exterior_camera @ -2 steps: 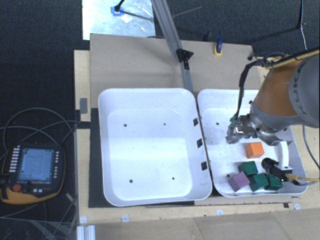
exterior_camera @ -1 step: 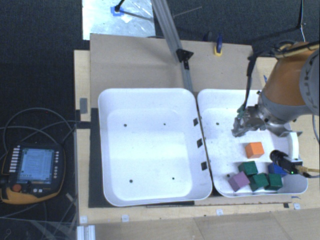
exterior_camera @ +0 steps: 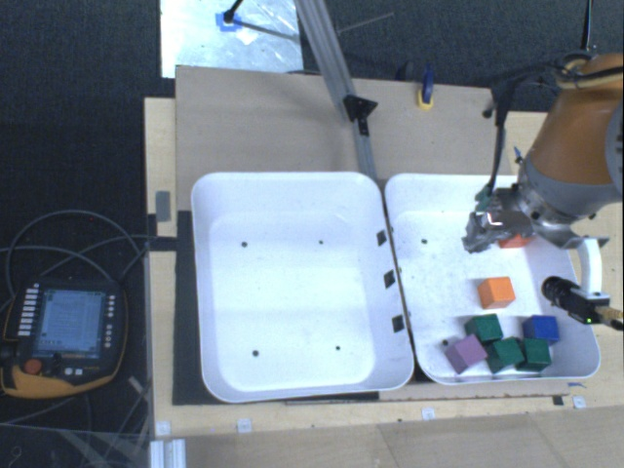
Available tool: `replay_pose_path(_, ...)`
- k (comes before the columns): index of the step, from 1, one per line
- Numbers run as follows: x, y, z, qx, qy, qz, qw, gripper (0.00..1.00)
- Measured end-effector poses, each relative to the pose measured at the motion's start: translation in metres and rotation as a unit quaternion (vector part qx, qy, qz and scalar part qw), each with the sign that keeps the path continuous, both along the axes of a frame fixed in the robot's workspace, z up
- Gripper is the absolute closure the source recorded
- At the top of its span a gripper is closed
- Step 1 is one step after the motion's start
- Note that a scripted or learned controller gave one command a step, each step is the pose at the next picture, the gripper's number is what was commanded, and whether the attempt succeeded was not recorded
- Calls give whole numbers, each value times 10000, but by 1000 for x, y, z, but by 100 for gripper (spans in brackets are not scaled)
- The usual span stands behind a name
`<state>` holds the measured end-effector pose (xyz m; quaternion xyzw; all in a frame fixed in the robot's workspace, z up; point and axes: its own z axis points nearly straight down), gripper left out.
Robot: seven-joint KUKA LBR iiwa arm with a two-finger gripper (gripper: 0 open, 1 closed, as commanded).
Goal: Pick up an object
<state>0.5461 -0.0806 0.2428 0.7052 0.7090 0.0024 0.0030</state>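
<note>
Both bins (exterior_camera: 292,198) were white. The blocks were orange (exterior_camera: 496,292), purple (exterior_camera: 466,353), blue (exterior_camera: 541,328) and three green (exterior_camera: 485,328), with a red one (exterior_camera: 514,242) by the grey, orange-banded arm (exterior_camera: 575,144). The bench (exterior_camera: 283,115) was tan.

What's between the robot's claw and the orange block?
Just bare white bin floor between the gripper and the orange block, seen from above.

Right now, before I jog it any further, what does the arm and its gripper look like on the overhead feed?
The arm reaches in from the right: a rounded orange band above a grey wrist section. Black cables run along its top side. The gripper is a small grey and silver metal unit with dark parts. A white curved piece and a black cylindrical part sit beside the wrist.
</note>
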Motion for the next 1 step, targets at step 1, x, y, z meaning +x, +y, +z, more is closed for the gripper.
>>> replay_pose_path(1, 6, 57, -11, 14, 34, 25, 10000, 100)
